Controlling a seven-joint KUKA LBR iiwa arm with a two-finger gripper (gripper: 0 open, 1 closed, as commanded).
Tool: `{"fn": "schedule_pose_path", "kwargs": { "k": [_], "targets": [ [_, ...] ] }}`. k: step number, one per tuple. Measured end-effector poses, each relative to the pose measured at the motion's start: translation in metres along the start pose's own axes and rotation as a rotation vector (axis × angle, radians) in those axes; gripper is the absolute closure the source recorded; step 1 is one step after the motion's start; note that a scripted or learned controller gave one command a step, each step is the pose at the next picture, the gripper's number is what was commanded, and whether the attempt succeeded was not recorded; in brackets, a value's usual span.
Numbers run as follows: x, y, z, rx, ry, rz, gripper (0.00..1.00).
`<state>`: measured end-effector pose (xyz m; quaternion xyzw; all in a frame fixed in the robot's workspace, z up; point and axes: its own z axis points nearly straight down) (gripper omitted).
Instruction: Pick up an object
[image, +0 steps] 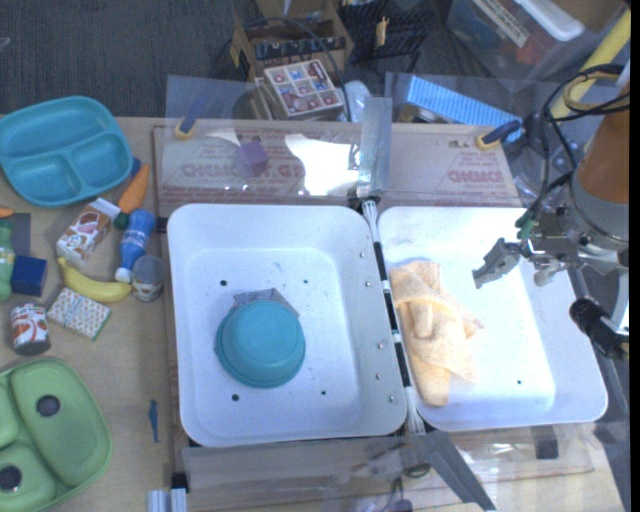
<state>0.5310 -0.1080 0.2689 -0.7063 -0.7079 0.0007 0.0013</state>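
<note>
Camera view, cloth (433, 330) left of (below) gripper (497, 264)

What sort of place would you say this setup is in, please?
Probably a robotics lab bench set up for grasping trials: an arm reaches over two white bins, one holding a teal bowl and the other a yellow cloth, with toy food such as a banana laid beside them.

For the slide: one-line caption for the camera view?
Gripper hovers over the right bin by a yellow cloth; teal bowl in the left bin.
</note>
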Motion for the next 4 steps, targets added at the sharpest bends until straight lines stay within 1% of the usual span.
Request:
{"fn": "schedule_pose_path", "kwargs": {
  "k": [1,2,3,4],
  "targets": [
    [-0.041,0.002,0.125,-0.002,-0.001,-0.045,0.00],
    [-0.038,0.031,0.179,-0.010,-0.001,-0.172,0.00],
    [-0.039,0.032,0.168,-0.017,-0.002,-0.168,1.00],
    [0.021,0.059,0.084,-0.003,-0.002,-0.270,1.00]
  ]
}}
